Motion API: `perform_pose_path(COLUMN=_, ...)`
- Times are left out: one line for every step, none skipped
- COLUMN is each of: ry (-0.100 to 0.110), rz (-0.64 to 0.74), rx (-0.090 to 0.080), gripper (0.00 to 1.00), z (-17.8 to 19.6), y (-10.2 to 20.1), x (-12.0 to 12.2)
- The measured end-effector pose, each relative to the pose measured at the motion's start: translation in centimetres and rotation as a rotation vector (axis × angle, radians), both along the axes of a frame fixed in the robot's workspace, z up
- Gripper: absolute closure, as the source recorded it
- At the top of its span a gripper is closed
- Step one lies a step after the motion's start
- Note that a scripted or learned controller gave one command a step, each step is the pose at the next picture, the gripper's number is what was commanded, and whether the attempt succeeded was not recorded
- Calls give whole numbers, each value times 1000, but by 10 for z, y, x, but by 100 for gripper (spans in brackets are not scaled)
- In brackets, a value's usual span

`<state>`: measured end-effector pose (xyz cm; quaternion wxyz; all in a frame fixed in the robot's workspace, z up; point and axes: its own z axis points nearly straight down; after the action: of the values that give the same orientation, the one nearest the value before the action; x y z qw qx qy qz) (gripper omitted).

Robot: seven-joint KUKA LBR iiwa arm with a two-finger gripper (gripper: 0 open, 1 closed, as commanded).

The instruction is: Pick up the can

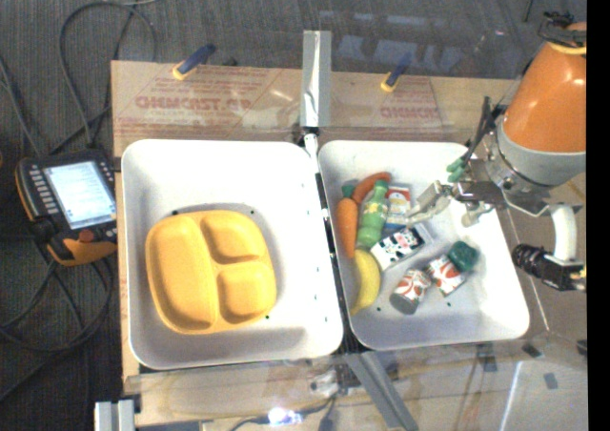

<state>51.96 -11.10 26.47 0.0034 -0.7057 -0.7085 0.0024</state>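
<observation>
red-and-white can lies tipped in right bin, label unreadable, beside a second can with green top. gripper hangs above the clutter; cannot tell finger spacing. banana partly hidden at the divider.

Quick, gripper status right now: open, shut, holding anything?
Gripper: over the right bin, above the cluttered items; open or shut cannot be told, and no can between its fingers.
</observation>
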Motion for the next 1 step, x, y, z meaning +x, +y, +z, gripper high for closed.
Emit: perform_pose_path(ry=-4, rz=200, rx=3, gripper=0, z=-136, y=-58, x=-35)
